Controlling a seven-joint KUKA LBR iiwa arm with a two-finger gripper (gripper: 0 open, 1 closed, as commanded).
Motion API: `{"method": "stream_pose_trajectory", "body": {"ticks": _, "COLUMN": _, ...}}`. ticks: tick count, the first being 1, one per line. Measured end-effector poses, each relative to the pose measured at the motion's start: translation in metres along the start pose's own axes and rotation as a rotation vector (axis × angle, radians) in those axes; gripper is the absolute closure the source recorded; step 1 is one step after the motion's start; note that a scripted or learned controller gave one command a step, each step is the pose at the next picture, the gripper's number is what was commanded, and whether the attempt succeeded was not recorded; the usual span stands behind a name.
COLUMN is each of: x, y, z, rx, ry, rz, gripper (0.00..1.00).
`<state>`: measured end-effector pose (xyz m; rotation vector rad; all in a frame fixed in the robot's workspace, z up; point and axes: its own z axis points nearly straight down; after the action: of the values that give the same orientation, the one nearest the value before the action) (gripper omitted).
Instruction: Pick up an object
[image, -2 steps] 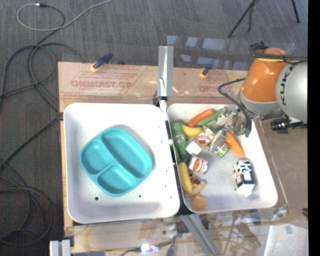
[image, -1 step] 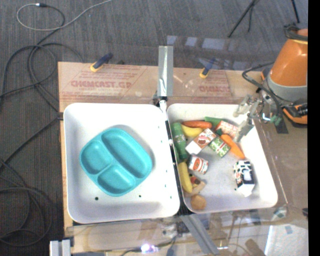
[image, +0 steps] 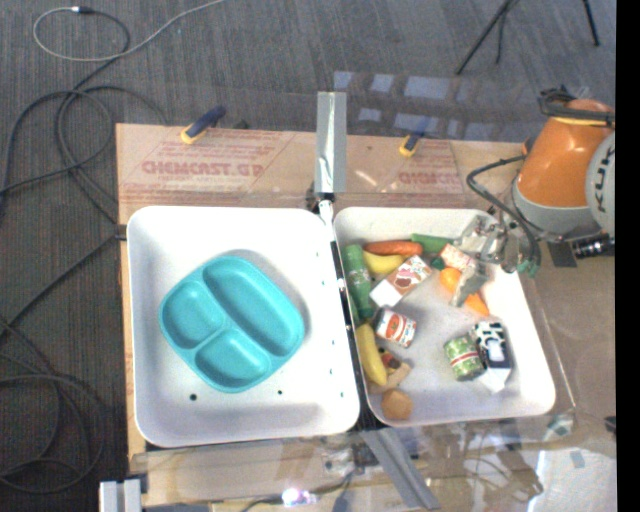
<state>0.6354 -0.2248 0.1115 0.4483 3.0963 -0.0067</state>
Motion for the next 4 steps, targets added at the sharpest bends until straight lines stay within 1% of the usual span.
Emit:
{"method": "stream_pose_trajectory", "body": {"ticks": 1, "x": 0.046, "y": -0.014, "z": 0.007, "rx": -0.002, "ry": -0.036, "rz": 0.036, "gripper": 0.00}}
{"method": "stream_pose_trajectory", "body": {"ticks": 2, "x": 0.008, "y": 0.041, "z": 0.016, "rx": -0.004, "ry": 0.004, "rz": 0.040, "gripper": 0.00}}
{"method": "stream_pose_trajectory", "body": {"ticks": 3, "x": 0.003, "y": 0.042, "z": -0.002, "rx": -0.005, "ry": -0.011, "rz": 0.040, "gripper": 1.00}}
{"method": "stream_pose_trajectory", "body": {"ticks": 4, "x": 0.004, "y": 0.042, "z": 0.000, "rx": -0.005, "ry": -0.008, "rz": 0.040, "gripper": 0.00}}
